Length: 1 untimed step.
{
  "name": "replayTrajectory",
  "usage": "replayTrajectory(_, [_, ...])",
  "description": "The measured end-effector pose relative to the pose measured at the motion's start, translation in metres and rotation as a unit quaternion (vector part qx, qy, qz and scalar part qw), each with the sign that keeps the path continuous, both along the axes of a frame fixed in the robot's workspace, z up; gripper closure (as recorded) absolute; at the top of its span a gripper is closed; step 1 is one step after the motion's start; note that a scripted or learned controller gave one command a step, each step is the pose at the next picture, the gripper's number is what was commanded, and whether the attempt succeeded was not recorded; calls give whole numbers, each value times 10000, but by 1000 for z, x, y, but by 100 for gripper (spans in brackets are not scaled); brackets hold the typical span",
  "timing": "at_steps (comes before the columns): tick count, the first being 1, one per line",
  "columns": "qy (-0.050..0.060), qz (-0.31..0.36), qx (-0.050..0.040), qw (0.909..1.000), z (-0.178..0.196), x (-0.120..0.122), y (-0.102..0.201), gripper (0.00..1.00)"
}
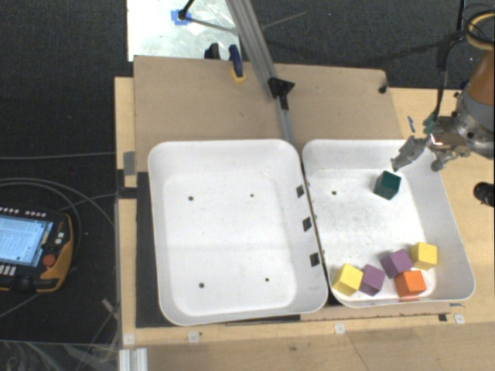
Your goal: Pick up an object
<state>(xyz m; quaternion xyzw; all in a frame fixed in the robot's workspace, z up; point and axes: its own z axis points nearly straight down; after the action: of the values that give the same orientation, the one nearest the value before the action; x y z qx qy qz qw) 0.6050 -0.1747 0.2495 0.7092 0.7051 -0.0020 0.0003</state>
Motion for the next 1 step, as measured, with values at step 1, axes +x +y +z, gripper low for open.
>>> replayTrajectory(1, [9,33,16,10000,-163,23,-29,0])
